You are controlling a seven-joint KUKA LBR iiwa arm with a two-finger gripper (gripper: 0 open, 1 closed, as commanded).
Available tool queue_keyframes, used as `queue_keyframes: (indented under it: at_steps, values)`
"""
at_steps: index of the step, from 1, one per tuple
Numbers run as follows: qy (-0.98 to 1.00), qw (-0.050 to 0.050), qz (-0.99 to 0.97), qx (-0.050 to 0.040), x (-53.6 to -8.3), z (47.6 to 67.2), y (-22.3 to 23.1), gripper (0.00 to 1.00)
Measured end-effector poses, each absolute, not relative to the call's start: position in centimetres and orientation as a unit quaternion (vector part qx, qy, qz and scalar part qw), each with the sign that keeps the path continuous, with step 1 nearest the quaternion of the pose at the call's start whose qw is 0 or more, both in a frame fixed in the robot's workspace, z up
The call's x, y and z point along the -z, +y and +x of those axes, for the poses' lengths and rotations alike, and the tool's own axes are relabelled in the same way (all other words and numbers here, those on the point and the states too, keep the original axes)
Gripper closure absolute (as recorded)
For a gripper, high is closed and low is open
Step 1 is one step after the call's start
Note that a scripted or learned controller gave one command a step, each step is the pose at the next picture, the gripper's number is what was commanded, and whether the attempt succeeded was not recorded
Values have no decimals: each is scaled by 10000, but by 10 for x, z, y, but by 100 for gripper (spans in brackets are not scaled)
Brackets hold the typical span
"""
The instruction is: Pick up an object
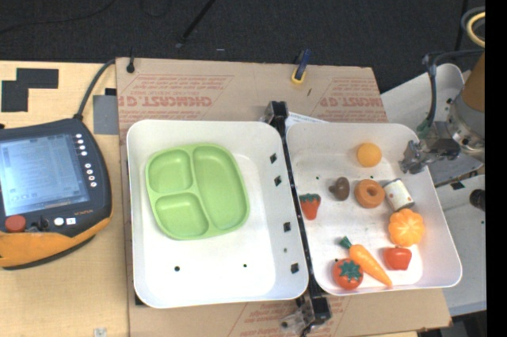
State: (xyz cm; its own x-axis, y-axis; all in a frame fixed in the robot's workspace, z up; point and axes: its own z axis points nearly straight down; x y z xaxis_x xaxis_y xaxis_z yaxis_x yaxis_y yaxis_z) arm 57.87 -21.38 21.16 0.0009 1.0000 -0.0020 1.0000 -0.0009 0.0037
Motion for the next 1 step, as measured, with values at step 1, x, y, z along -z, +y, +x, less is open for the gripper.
queue_keyframes:
  at_steps: [1]
  values:
    - [7073,83,7069,-35,-110,571,-205,100]
